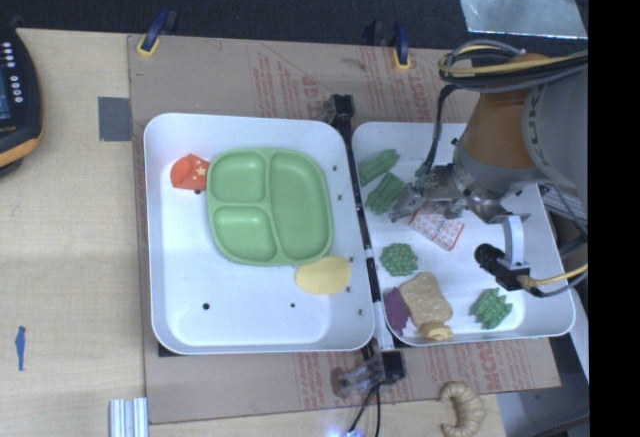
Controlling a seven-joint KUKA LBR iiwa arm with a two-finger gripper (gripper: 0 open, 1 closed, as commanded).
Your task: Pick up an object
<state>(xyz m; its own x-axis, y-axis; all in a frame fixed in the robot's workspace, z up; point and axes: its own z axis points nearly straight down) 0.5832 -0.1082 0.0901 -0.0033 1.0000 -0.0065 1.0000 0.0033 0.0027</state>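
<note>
A pale green three-compartment plastic plate (pixel 270 205) lay in the left shallow white bin (pixel 180 295), with a red-orange star-marked toy (pixel 188 172) at its left and a pale yellow lump (pixel 323 275) nearer. The right white bin (pixel 545 320) held dark green toy pieces (pixel 382 181), a tan bread-like piece (pixel 425 297), and a red-and-white printed card (pixel 438 228).

Two white bins (pixel 170 255), one green divided plate (pixel 270 205), four green toy pieces (pixel 399 258), one yellow lemon (pixel 323 275)

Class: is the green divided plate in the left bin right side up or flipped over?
Right side up: the green divided plate shows three recessed compartments facing the camera, lying flat.
</note>
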